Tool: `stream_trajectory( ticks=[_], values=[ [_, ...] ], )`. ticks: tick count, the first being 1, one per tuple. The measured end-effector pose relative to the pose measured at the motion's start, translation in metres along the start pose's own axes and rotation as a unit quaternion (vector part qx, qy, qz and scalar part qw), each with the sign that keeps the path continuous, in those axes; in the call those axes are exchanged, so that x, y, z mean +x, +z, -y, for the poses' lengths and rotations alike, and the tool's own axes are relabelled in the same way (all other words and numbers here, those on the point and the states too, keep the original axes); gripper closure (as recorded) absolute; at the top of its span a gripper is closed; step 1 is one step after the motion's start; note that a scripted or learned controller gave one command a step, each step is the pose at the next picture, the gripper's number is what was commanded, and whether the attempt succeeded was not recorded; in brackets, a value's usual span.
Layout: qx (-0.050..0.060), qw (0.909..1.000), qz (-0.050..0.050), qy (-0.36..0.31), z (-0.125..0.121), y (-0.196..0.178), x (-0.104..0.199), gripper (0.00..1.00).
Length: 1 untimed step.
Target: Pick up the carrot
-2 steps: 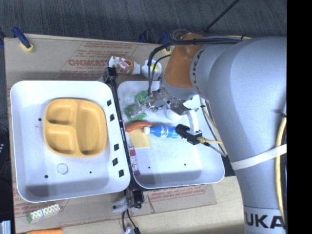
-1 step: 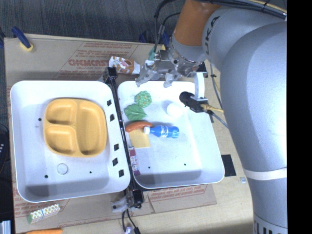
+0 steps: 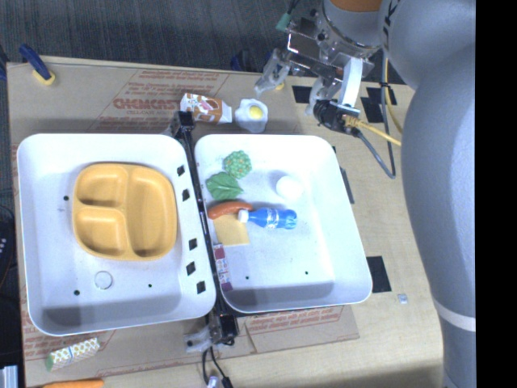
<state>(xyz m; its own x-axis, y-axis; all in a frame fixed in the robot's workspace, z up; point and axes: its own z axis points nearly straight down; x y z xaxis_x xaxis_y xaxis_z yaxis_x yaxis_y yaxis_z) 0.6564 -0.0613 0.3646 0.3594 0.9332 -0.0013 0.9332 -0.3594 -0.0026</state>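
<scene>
We judge the carrot [image 3: 229,209] to be a light, stiff toy of smooth plastic, likely a little slick, so a grip across its narrow width near the middle looks safest to us; the tapered ends would tend to squirt out. It lies flat in the right bin [image 3: 323,257], well below and to the left of our gripper [image 3: 311,83], which hangs above the worktop [image 3: 145,87] beyond the bin's far rim. We cannot tell how the gripper is set.

The carrot is crowded. Its right tip touches or nearly touches a blue bottle [image 3: 273,217], glossy and round, lying on its side. A flat yellow wedge like cheese [image 3: 232,232] sits just beside its lower edge, and a green leaf [image 3: 224,187] lies just above it. A knobbly green piece like broccoli [image 3: 237,164] and a smooth white round object [image 3: 288,187] lie nearer the gripper.

The left bin [image 3: 40,241] holds a matte yellow divided plate [image 3: 126,210] with rounded corners. Both bins are smooth white plastic; the worktop is printed cardboard.
</scene>
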Motion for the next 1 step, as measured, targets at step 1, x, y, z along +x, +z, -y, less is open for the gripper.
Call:
stream_trajectory(
  ticks=[1],
  values=[
    [0.000, 0.9991, 0.000, 0.041, -0.0234, -0.0814, -0.0614, 0.00]
  ],
)
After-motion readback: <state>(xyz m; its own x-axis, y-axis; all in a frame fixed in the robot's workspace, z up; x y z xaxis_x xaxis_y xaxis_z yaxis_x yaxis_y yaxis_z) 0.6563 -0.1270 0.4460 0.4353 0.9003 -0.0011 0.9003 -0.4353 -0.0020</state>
